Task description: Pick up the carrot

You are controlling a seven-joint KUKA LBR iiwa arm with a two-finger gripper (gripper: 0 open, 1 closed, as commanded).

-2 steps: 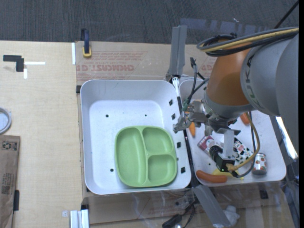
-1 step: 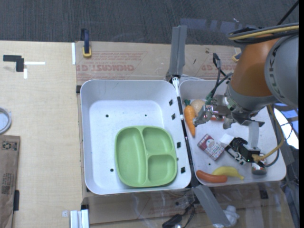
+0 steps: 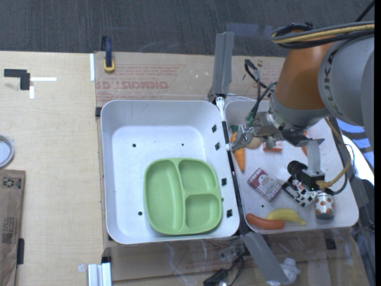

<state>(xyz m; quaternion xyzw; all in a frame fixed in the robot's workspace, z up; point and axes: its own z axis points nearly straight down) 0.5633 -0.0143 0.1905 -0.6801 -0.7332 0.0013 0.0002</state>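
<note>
The carrot [image 3: 239, 157] is a small orange cone lying against the left wall of the right bin [image 3: 351, 214], tip pointing toward the front. My gripper [image 3: 250, 133] hangs low over the bin's back left part, just above and to the right of the carrot's thick end. The grey and orange wrist hides most of the gripper from above. Whether the gripper touches the carrot cannot be made out.
The right bin also holds a red and white packet [image 3: 264, 183], a banana [image 3: 288, 215], a red sausage-like piece [image 3: 264, 221], a black and white toy [image 3: 300, 189] and a small can [image 3: 324, 205]. A green divided plate [image 3: 183, 195] lies in the left bin [image 3: 119, 159].
</note>
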